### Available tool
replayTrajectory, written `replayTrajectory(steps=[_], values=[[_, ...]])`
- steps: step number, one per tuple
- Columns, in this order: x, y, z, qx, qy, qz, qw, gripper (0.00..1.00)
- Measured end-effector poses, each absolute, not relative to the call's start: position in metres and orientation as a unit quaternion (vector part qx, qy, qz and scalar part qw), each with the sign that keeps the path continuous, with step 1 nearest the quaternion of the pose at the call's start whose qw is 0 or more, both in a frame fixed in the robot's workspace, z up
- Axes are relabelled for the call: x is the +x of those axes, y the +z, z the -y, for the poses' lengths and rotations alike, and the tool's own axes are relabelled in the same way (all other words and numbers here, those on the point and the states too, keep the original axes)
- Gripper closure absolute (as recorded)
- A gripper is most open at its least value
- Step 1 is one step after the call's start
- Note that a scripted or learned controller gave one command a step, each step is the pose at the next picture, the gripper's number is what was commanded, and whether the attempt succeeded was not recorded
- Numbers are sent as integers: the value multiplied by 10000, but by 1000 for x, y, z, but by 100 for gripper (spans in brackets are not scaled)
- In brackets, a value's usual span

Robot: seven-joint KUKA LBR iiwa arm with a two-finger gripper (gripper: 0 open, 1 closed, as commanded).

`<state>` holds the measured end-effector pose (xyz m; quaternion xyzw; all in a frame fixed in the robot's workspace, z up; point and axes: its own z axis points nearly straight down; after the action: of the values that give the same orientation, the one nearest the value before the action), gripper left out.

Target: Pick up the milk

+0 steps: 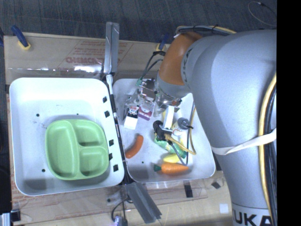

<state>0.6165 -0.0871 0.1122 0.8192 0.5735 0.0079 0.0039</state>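
1. Plainly, we find the milk [131, 117] — a small carton, white with a dark patch — in the right bin [203, 169], toward ten o'clock of its floor, beside the dividing wall.
2. We judge it light and thin-walled, easily crushed; we would take it across its flat sides.
3. Our gripper [146, 99] hangs at about one o'clock from the carton, just beside it, the wrist bent downward from the right.
4. Whether the fingers stand apart or together — we cannot tell.
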Motion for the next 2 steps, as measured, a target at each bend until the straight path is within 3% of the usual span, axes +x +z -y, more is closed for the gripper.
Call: replayTrajectory(steps=[1,2], values=[[628,192,56,8219,-11,-5697,-15,0],[619,192,58,8618,-34,-5072,-35,0]])
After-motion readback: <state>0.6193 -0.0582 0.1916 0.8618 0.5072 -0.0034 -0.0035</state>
